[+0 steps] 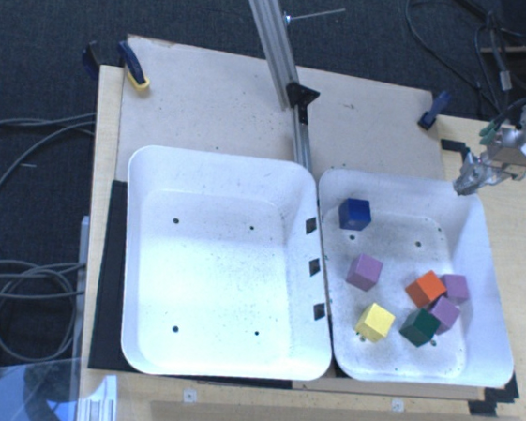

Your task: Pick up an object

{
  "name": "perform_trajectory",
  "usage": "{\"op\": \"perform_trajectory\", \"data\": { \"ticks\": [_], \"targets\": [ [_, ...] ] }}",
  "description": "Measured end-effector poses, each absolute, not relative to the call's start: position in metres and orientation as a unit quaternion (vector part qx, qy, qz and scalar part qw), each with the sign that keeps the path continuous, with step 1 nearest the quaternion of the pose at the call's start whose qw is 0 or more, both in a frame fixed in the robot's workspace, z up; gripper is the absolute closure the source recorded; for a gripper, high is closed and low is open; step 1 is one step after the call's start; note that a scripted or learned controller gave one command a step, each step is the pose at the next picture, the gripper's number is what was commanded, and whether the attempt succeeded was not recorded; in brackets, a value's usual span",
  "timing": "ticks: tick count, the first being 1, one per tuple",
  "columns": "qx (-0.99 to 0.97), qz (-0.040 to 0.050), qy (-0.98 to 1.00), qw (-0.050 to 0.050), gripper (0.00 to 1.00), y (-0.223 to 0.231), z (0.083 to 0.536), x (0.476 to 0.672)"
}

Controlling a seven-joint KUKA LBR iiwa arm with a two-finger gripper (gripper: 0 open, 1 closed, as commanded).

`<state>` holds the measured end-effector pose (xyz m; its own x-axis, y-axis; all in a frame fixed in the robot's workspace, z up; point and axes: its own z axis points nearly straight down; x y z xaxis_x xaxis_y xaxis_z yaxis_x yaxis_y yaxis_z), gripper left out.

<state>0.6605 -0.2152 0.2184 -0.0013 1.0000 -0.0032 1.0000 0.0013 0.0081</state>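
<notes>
The right bin [482, 277] holds several small blocks: a blue cube [355, 213], a purple cube [363, 272], a yellow cube [375, 321], an orange cube [426, 289], a dark green cube [419, 327] and two more purple blocks [453, 287] [444, 313] beside them. My gripper [467, 180] hangs at the bin's far right corner, above its rim, apart from all the blocks. Nothing shows between its tips.
The left bin [153, 183] lies beside the right one. A metal pole [277, 41] slants up from the bench behind the bins. Blue clamps [133, 65] [434, 109] hold the board's back corners. Cables lie on the floor to the left.
</notes>
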Motion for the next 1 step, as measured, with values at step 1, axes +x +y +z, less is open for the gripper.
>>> {"op": "perform_trajectory", "data": {
  "ticks": [1],
  "targets": [
    [0.705,0.0012,0.709,0.000,1.00,-0.1707,0.2298,0.6501]
  ]
}}
